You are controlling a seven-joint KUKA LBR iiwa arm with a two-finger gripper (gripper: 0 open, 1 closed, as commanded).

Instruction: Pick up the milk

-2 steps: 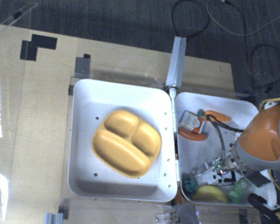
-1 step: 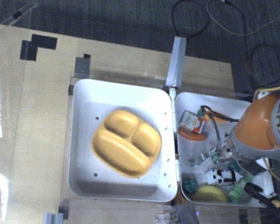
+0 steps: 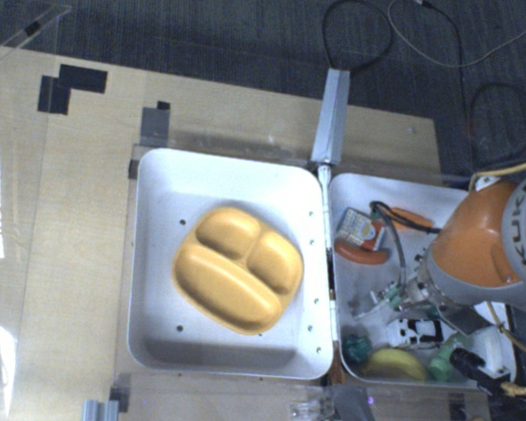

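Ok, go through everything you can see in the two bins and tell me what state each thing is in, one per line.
Bread loaf: lying flat, alone in the left bin.
Small carton: tilted, at the far end of the right bin.
Orange dish: flat, under the carton.
Banana: lying at the near wall.
Green item: beside the banana.
Tool: low among the clutter.

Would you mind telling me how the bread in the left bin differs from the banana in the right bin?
The bread is much larger than the banana. The bread is a lumpy, lobed golden loaf; the banana is a slim, curved, brighter yellow shape. The bread lies alone mid-bin, while the banana sits against its bin's near wall among clutter. Both are yellowish food items lying flat.
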